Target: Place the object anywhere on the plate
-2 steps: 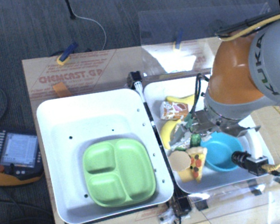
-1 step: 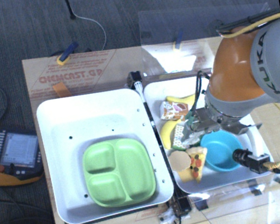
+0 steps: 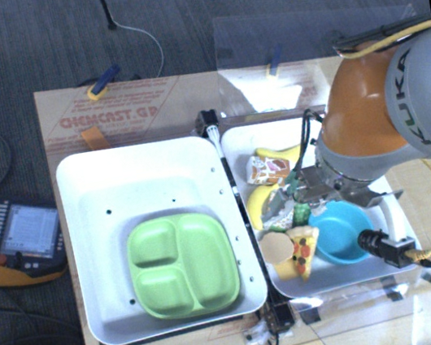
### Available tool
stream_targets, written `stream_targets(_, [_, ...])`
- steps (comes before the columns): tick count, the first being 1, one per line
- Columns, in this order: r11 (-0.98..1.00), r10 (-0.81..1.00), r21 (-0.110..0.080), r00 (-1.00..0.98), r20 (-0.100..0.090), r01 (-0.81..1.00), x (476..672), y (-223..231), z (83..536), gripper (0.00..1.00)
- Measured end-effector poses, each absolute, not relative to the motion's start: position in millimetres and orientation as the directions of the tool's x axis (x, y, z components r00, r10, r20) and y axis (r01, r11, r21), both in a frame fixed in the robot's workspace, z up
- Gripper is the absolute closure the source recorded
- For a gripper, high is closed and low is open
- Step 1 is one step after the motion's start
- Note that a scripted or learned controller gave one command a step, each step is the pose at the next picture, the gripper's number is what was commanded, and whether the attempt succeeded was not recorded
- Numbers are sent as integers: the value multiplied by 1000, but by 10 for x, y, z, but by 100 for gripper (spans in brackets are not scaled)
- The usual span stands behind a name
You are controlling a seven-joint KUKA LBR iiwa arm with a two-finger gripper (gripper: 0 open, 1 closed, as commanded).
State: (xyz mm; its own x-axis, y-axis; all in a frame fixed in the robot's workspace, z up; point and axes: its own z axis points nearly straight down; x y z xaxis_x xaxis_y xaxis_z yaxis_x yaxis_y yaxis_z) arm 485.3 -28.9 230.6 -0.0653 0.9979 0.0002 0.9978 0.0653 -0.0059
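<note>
The arm [image 3: 386, 108] reaches over the right bin [image 3: 388, 215]; the green plate [image 3: 184, 264] lies in the left bin [image 3: 88, 198]. The pincer [image 3: 293, 199] sits low among a banana [image 3: 260, 201], a pizza slice [image 3: 302, 250] and a blue bowl [image 3: 344, 237]; its grip cannot be told.

Legible markings, listed:

1. Cardboard sheet [image 3: 122, 110] under the bins: red printed lettering along its far edge, read roughly as "CHEMCAST GP"; the exact letters are not made out with certainty.
2. Arm [image 3: 422, 102], grey housing: dark letters "KU" are seen, cut off at the frame edge.
</note>
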Motion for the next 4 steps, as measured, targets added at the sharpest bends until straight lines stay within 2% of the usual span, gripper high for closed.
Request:
stream_targets(1, [68,998,-7,-68,1,998,4860,-280,2391,100])
stream_targets(2, [67,998,-8,-67,1,998,4859,-279,2388,0])
stream_targets(3, [70,998,-9,-70,2,998,4867,-269,2474,100])
stream_targets(4, [70,998,-10,-70,2,998,4866,-269,2470,0])
